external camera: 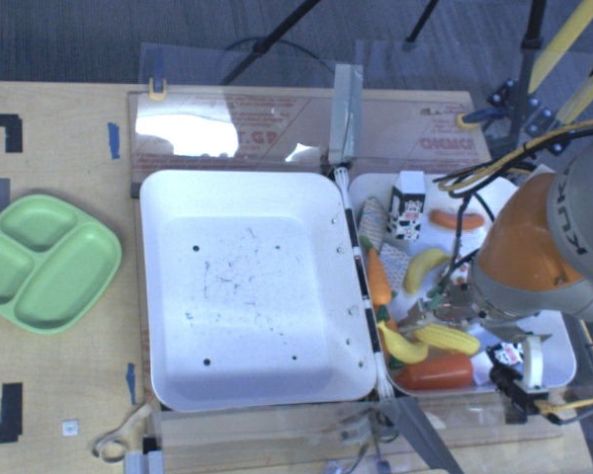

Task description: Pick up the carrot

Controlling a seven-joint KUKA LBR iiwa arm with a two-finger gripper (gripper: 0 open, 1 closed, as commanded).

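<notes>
1. Lower right of frame: my gripper (445,302) hangs over the cluttered right-hand white bin (563,363); whether it is clenched or released, I cannot tell.
2. Just left, the slim orange carrot (378,276) lies along the bin's left wall.
3. I should descend straddling it crosswise, clear of the yellow bananas (425,265).

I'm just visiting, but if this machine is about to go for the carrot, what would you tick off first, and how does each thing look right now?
1. Carrot in sight: ok. The carrot lies in the right bin, by the wall next to the left bin.
2. Room around the carrot: not ok. A banana and other toy foods crowd it.
3. Claw above the carrot: not ok. The claw sits to its right, over the pile.
4. Claw open or shut: cannot tell.
5. Carrot already gripped: not ok; it lies apart from the claw.
</notes>
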